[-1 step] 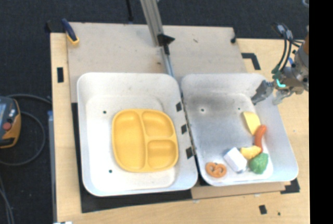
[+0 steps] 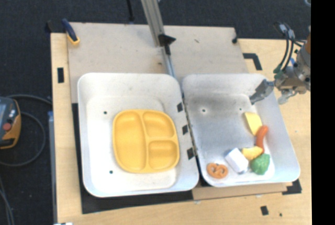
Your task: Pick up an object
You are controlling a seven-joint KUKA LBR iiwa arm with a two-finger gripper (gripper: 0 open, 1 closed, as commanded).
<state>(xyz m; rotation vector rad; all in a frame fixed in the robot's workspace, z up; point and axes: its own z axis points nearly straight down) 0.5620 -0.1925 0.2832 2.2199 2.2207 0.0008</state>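
Several toy foods lie in the front right part of the right bin (image 2: 220, 96): a yellow wedge (image 2: 253, 122), an orange-red stick (image 2: 261, 136), a small yellow piece (image 2: 252, 153), a green broccoli-like piece (image 2: 260, 164), a white block (image 2: 236, 160) and a brown pretzel (image 2: 216, 170). My gripper (image 2: 272, 94) hangs over the bin's far right rim, above and behind the yellow wedge. It is open, with nothing between its fingers.
The left bin (image 2: 91, 109) holds a yellow divided plate (image 2: 146, 141). A slanted metal post (image 2: 149, 1) rises behind the bins. A blue and yellow tool (image 2: 70, 32) lies at the bench's back left corner.
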